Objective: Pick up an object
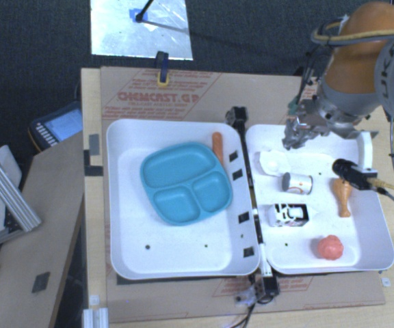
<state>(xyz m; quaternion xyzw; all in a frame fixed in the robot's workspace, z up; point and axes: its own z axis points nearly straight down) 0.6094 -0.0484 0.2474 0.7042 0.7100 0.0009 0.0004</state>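
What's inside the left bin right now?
The left bin holds a blue divided plate and an orange carrot-like stick by its right wall. Whatever lies under the plate is hidden.

High fixed camera, slanting down, both bins

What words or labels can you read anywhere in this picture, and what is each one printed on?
"CHEMCAST GP", in red, seen upside down: on the brown sheet under the bins.
Red print on the same sheet by the front edge: too small to read.
Black-and-white carton in the right bin: markings too blurred to read.
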